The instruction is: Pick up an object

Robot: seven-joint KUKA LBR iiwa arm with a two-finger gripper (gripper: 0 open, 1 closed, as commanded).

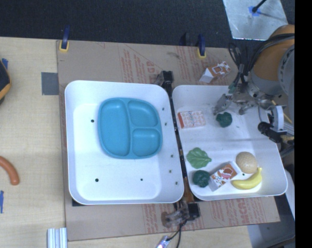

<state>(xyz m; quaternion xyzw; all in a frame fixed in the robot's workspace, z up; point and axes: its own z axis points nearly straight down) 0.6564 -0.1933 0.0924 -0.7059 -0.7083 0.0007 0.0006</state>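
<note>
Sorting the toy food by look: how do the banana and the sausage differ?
The banana is yellow and lies inside the right bin, touching a round bun; the sausage is orange-red and lies alone on the bench, left of both bins. Both are elongated and slightly curved.

Dark green broccoli piece [224, 119] lies in right bin [197, 93], upper middle, just beside the hand [232, 103], not gripped.

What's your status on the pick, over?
Claw low in right bin, nothing seen held. Dark green broccoli right beside it. Small carton lies close to the left, apart.
</note>
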